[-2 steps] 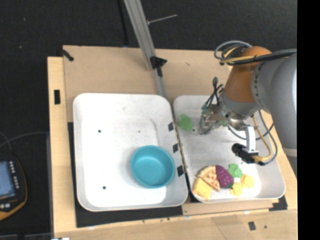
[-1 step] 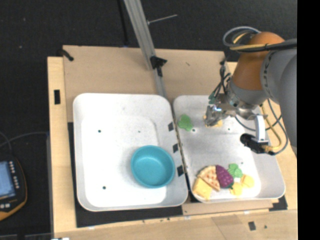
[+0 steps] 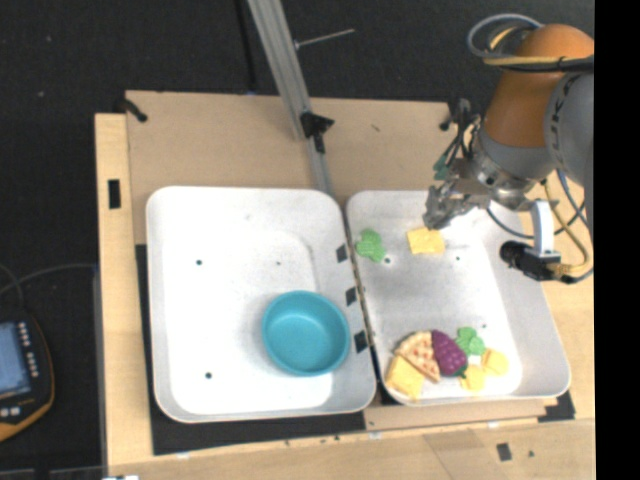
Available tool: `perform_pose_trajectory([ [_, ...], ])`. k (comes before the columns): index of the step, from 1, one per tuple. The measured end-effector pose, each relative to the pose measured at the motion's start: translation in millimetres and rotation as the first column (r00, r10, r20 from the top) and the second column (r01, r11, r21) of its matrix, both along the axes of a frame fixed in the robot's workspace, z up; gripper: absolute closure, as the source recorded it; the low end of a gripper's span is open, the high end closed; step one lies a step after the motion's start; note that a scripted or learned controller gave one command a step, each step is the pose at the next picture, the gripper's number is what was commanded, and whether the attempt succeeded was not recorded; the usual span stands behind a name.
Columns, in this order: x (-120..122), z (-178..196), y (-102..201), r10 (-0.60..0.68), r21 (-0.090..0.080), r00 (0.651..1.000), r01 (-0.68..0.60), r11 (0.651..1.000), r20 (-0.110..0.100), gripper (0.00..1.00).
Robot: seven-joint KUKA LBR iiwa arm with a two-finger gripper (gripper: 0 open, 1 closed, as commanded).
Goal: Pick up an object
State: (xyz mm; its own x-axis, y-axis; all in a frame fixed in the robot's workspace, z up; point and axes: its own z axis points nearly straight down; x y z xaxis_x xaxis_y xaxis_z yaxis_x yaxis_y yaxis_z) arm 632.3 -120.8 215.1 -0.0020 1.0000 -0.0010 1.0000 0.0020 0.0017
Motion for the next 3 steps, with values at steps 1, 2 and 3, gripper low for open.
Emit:
perform_pose_trajectory([
  [1,1.4,54.4,-1.0,0.002,0.000,1.000,-0.002,1.000,0.006,1.00],
  [2,16.8,39.3,47.8,0.003,0.000,1.000,-0.003,1.000,0.001,1.00],
  [3,26.3,34.5,85.5,0.000,-0.001,1.000,0.000,1.000,0.001,1.00],
])
